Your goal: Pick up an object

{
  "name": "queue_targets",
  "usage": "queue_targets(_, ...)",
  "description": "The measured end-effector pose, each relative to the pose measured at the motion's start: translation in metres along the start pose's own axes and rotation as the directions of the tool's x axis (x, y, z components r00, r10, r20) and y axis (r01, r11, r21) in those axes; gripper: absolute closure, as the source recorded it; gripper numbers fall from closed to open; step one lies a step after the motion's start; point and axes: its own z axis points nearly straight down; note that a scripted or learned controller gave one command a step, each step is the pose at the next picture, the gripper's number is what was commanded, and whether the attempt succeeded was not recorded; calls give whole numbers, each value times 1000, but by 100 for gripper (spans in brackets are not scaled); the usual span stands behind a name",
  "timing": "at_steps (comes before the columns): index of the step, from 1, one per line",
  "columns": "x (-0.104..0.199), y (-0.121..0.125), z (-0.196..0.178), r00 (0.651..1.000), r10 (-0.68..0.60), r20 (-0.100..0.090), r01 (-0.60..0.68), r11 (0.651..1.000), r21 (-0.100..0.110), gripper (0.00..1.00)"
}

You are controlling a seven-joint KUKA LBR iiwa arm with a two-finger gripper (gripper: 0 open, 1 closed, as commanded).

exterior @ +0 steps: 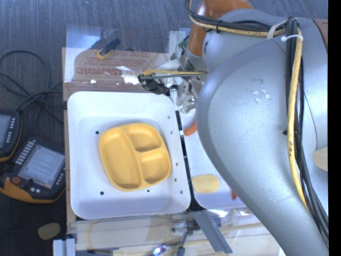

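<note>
While the big grey arm (pixel 256 132) hangs over the right side of the bench, the pincer (pixel 183 99) sits at the far end of the seam between the two bins, tucked under the wrist. Whether it is apart or together I cannot tell from here; the hardware around it is a tangle of metal and cable.

Nothing is visibly held. The nearest candidate is an orange thing (pixel 190 128) just on the near side of the pincer in the right bin (pixel 213 200), half hidden by the arm. Farther toward the near edge lies a pale yellow piece (pixel 205 183), with a small orange sliver (pixel 233 194) to its right.

The risk, I'd say, is the position. The pincer is so tight to the dividing rims that a descent here could land on the bin wall rather than on an object. The orange thing lies close to that wall, so a grab may clip it and knock it aside.

Over in the left bin (pixel 74 143) the yellow divided plate (pixel 136 156) lies flat and wide, probably too broad to pinch except at its rim.

Beyond the bins sits a cardboard sheet (pixel 106 68), and handheld controllers (pixel 32 167) rest on the floor at far left, well apart from the work.
</note>
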Motion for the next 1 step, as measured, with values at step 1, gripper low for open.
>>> queue_targets(1, 9, -12, 2, 999, 44, 0, -44, 999, 0, 100)
